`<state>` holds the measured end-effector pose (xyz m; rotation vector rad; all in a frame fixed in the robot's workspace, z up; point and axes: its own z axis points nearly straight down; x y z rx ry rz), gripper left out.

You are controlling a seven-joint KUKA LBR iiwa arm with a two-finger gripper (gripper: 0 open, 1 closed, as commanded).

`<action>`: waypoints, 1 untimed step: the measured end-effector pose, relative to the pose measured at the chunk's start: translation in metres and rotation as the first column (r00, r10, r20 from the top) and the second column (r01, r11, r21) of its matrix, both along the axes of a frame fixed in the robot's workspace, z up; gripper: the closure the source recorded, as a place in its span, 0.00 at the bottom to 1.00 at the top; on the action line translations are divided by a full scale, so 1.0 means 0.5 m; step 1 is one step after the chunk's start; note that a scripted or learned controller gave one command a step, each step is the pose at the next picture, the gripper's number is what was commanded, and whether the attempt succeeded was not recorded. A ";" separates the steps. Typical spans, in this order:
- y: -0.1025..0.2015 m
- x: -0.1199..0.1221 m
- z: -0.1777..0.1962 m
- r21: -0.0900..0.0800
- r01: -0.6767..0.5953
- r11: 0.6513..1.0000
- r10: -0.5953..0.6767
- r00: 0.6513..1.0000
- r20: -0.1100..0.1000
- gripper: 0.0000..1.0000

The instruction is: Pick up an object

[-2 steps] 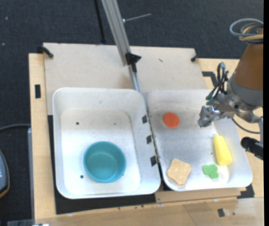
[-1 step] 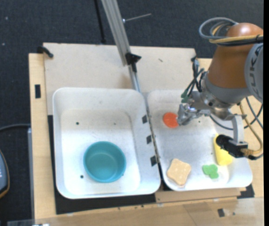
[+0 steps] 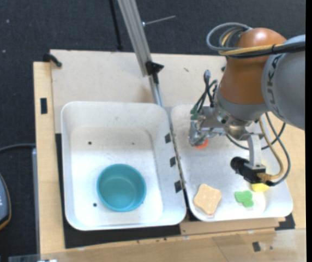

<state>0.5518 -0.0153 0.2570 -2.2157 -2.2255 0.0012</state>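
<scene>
Orange piece [image 3: 201, 143] lay under the gripper [image 3: 198, 137], looked light and small; jaw state was unclear; pinch its middle.

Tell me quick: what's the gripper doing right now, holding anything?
Gripper: low in the right bin, over a small orange-red object; open or closed cannot be told, and no grasp is visible.
</scene>
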 end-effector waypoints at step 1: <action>0.099 0.023 -0.035 0.000 -0.001 1.000 0.001 1.000 -0.002 1.00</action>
